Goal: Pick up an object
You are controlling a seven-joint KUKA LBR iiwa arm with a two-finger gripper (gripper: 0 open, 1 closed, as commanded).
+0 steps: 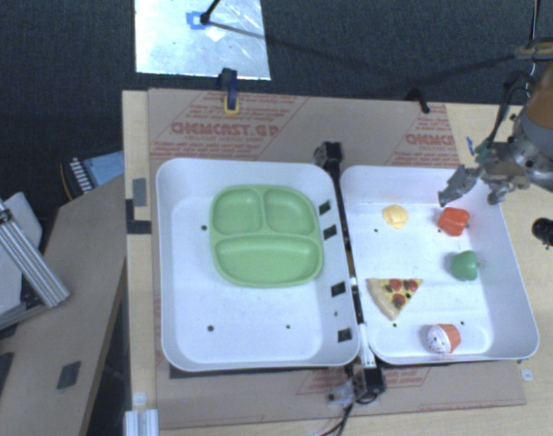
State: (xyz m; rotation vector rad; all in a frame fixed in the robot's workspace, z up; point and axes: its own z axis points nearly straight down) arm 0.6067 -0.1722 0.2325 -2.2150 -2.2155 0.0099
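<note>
Above the right bin's [508,271] far edge hangs the gripper [476,187] (fingers spread, holding nothing). Just below lies a red block [452,221].

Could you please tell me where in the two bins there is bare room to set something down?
Left bin: the floor in front of the green plate. Right bin: the middle, between pizza slice and green ball. Crowded: the far corner, with tool, red piece and yellow piece.

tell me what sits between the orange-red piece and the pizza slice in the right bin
In the camera view, the green ball lies roughly between the orange-red piece and the pizza slice, offset toward the bin's right side.
</note>
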